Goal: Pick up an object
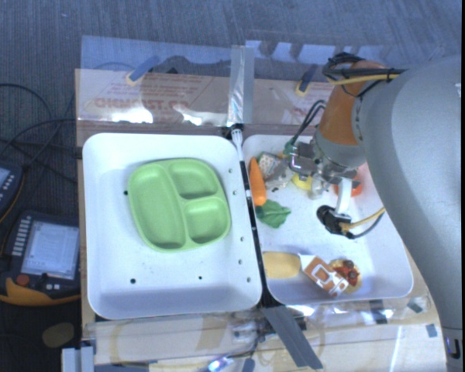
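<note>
I am hanging low in the right bin [395, 281], my fingers [304, 170] over a yellow toy [302, 181]; whether they are gripping, I cannot tell.

The gripper [314, 170] hangs low in the far part of the right bin [387, 285]. Just left of it an orange carrot [256, 180] lies along the bin wall, and a green leafy piece [274, 213] sits nearby. Toward the near rim, a yellow block [281, 265] and a patterned packet [332, 275] crowd the floor. Between them and the gripper the bin floor lies bare. Further left, a green divided plate [180, 202] takes the middle of the left bin [108, 285].
</note>
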`<state>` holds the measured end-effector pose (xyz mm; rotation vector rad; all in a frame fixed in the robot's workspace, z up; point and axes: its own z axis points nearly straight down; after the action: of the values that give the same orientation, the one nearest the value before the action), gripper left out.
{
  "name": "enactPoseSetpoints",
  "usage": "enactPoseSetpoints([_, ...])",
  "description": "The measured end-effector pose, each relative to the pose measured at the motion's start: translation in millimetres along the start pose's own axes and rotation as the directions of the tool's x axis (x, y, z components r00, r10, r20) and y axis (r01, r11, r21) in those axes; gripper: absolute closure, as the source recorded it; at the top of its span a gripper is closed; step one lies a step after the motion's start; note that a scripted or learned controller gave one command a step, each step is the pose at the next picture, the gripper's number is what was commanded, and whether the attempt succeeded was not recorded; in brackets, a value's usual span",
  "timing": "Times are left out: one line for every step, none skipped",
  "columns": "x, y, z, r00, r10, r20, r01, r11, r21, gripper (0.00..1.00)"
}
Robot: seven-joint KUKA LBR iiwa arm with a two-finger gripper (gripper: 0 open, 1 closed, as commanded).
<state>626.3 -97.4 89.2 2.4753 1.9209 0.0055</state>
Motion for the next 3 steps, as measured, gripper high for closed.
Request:
enactPoseSetpoints([0.0, 1.0, -11.7, 1.000, -0.003, 0.003, 0.003, 1.000, -0.002, 1.00])
enactPoseSetpoints([49.4, -56.4, -95.1, 0.955, -0.298, -0.003, 0.298, 0.954, 0.009, 1.00])
enactPoseSetpoints([-8.3, -35.2, -52.3, 0.952, -0.306, -0.002, 0.306, 0.952, 0.010, 1.00])
